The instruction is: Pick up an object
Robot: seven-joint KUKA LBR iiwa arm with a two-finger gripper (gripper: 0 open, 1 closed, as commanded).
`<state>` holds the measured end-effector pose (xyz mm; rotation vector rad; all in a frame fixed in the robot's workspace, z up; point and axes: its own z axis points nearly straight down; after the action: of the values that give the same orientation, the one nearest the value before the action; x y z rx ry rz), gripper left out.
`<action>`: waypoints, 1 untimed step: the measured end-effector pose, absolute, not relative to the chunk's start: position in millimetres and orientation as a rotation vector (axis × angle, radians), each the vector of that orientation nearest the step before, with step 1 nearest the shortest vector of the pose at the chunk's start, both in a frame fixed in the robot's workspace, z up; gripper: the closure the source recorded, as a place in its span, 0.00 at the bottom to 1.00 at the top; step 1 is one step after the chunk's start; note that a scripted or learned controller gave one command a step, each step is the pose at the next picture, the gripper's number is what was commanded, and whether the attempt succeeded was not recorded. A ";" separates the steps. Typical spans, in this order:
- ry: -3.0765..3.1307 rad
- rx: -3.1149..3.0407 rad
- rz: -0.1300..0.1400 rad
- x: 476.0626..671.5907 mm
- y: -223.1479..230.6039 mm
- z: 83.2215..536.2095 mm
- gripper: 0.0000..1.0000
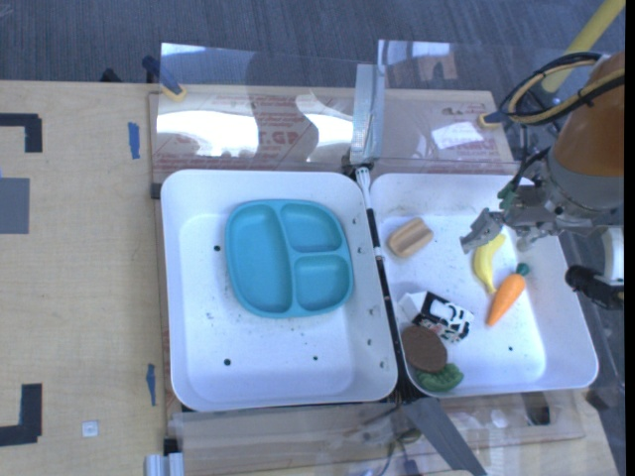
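The grey end effector (493, 228) is seen spread above the small yellow toy banana (485, 264); the orange toy carrot (506, 297) beside it could be bumped, or the banana could be missed.

Robotics lab test bench. Shown by plywood bench (69, 266) marked with black tape squares (25, 132) and blue tape (133, 139), two white bins (198, 365), clear plastic guards (258, 97), bundled cables (541, 87), grey carpet (298, 8).
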<state>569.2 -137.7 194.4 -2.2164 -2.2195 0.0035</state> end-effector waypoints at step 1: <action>-2.325 -2.095 0.011 590.2 -183.4 93.7 0.00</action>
<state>590.2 -183.4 93.7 -2.0954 -2.3251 0.0107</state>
